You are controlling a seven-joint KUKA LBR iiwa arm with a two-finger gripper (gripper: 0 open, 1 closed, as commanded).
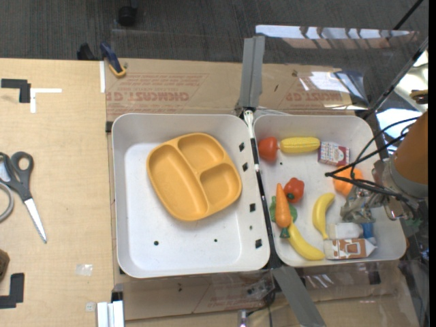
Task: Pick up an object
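Note:
The right bin (310, 122) holds toy food. A red tomato (268, 148) and a yellow corn cob (300, 144) lie at its back, beside a small red and white carton (333, 154). A red pepper (293, 189), a carrot (281, 208) and two bananas (323, 213) (304, 244) lie in the middle. An orange (349, 181) sits at the right. My gripper (357, 206) hangs low over the bin's right side, just in front of the orange and above a white and blue item (353, 230). A brown and white carton (349, 248) lies at the front right.
The left bin (129, 203) holds a yellow divided plate (195, 175). Scissors (24, 189) lie on the wooden bench at the far left. Black cables (381, 142) cross the right bin's far corner, and the arm's orange band (414, 157) stands over its right wall.

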